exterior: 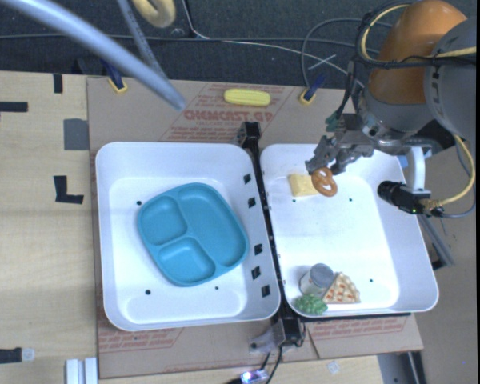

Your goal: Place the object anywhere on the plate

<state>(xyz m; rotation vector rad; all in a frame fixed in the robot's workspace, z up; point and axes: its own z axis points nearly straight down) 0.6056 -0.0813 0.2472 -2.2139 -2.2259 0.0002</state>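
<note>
A wooden desk [32, 214] carries a cardboard sheet [208, 114] and two white bins. The left bin [116, 214] holds a blue plate [194, 232]. Over the right bin [384, 238], the fingers [324, 174] pinch a pretzel [325, 182], lifted beside a yellow block [301, 186]. A banana [246, 98] lies behind.

Cardboard [216, 114]: red printed lettering runs across the sheet behind the bins, too blurred to read.
Cardboard front edge: faint red print below the bins, also unreadable.
Elsewhere: no legible text, numbers or signs.
</note>
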